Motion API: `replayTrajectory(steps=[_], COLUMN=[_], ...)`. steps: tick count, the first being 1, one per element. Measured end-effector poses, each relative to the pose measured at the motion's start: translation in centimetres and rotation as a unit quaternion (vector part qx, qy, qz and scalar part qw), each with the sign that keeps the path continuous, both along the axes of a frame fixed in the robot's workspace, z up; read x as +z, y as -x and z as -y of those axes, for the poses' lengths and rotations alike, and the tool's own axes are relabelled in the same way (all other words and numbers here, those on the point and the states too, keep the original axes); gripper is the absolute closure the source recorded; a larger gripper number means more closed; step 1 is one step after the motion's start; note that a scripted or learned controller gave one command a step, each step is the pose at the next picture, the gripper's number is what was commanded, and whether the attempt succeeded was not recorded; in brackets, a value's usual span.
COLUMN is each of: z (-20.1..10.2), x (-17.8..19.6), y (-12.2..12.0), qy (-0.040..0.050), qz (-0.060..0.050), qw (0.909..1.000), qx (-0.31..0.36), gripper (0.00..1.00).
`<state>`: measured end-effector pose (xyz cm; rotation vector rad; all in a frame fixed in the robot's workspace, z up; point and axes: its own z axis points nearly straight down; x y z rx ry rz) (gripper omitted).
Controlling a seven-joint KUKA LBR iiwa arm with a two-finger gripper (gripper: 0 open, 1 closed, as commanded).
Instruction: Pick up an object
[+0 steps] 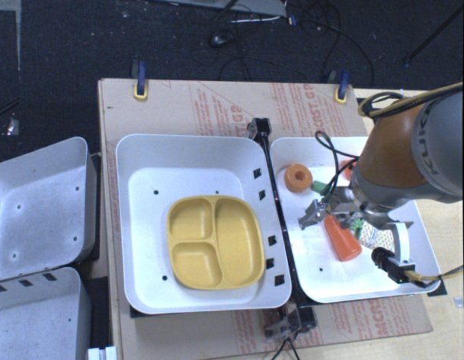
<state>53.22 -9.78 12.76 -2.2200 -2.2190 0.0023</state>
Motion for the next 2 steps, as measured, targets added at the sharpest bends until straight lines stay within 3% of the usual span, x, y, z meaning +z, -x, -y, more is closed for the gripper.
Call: replayTrajectory(steps=[1, 2], z=[0.21, 0.03], x=[-1.53, -0.79], y=[-0.62, -0.52], qy=[0.0032, 0.0016], qz=[0.012, 0.009], qw=[0.9999, 1.0], qx=[-0.001, 0.0], gripper=[0.0, 1.0])
